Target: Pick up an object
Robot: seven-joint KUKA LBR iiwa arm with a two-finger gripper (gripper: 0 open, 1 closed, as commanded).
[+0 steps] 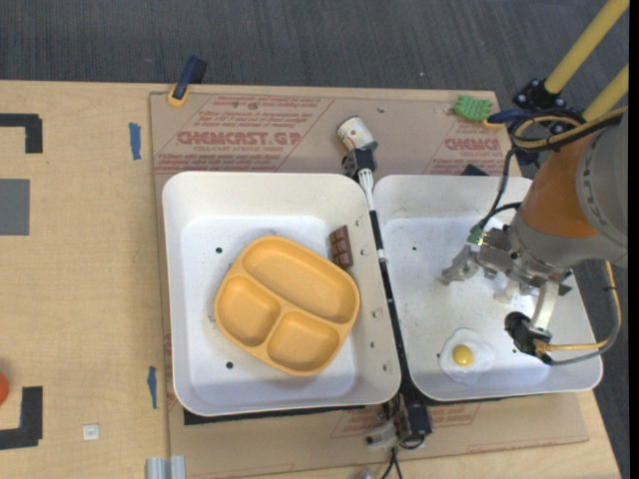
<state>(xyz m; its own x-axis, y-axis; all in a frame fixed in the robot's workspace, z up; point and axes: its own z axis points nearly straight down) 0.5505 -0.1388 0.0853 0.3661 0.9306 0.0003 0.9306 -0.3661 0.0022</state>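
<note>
Landmark: we place everything against the right bin (419, 203).
Hand: we see the hand (467, 265) low over the right bin's middle, on the grey arm (559, 208) reaching in from the bin's right side. We cannot tell whether it is released or clenched.
Fried egg toy: we see the fried egg toy (462, 354) near the right bin's front edge, apart from the hand.
Left bin: the left bin (190, 267), touching the right bin, holds a yellow divided plate (287, 303) and a small brown block (340, 246).

A yellow-orange divided plate (288, 304) lies in the white left bin (190, 267). At its two o'clock sits a brown chocolate piece (340, 246). The white right bin (419, 228) holds a white-and-yellow fried egg (463, 353).
</note>
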